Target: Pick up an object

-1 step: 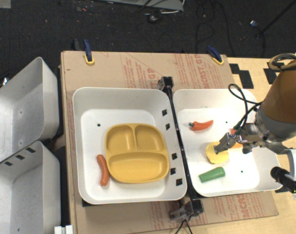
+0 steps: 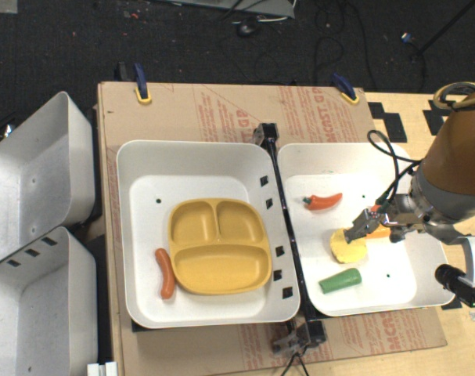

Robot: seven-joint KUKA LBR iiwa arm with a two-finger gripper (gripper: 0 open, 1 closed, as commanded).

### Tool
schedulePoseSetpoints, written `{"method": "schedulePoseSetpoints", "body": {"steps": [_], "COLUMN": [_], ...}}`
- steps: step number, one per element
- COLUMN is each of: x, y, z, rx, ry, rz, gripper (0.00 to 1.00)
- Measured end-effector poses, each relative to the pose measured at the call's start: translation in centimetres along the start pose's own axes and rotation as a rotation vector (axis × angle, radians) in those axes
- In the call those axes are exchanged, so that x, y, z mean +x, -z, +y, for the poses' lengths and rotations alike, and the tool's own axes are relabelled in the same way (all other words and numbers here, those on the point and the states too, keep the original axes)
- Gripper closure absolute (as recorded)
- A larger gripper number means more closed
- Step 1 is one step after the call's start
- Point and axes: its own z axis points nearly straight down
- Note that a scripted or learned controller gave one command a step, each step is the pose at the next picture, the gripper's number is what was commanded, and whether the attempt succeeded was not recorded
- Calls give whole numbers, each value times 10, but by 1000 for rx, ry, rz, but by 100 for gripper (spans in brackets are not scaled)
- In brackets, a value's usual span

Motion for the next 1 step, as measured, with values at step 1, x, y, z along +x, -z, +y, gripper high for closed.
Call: {"method": "schedulePoseSetpoints", "body": {"steps": [1], "x": [1], "y": [-43], "z": [-2], "rx": [5], "ry": [-2], "rz": [2], "gripper": [0]}}
